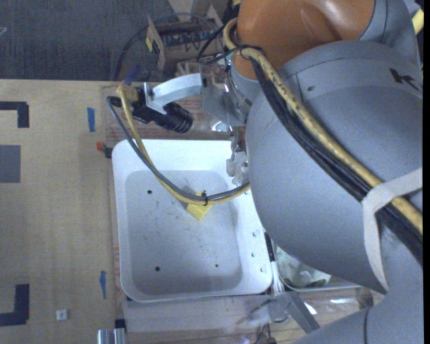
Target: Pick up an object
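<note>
A small yellow piece (198, 211) lies on the floor of the left white bin (134, 222), just right of its middle, partly under a yellow-and-black cable (158, 176) that loops across the bin. The grey arm (336, 168) with its orange band (302, 20) covers the right half of the view. What looks like the gripper (235, 164) pokes out from under the arm at the bin's right rim, up and to the right of the yellow piece. It is mostly hidden by the arm, and nothing is visible in its hold.
A black cylindrical camera (168, 119) on a white bracket hangs over the bin's far rim. A sliver of the right bin (302, 275) with pale crumpled items shows under the arm. The wooden bench (54, 201) lies to the left.
</note>
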You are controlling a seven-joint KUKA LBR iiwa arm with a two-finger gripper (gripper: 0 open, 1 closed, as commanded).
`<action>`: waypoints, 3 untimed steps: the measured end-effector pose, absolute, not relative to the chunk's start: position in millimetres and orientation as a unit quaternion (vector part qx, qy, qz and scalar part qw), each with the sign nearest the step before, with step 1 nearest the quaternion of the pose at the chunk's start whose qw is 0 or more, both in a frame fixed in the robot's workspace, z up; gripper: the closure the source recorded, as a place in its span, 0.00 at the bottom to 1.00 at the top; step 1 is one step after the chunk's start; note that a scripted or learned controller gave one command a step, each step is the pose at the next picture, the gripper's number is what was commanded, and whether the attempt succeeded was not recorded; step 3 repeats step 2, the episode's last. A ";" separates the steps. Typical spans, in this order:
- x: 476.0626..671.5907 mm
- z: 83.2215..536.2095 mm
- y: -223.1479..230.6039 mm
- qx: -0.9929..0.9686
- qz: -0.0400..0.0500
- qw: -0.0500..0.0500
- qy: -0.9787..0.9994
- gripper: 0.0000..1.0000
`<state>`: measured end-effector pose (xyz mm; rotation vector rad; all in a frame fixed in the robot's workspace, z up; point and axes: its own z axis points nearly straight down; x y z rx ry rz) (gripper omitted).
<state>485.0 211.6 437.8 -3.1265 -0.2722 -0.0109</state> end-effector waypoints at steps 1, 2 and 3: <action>485.8 439.3 209.0 -0.996 -0.004 0.004 -0.084 1.00; 503.3 434.8 206.4 -0.995 0.000 -0.001 -0.099 1.00; 503.3 434.8 206.4 -0.995 0.000 -0.001 -0.099 1.00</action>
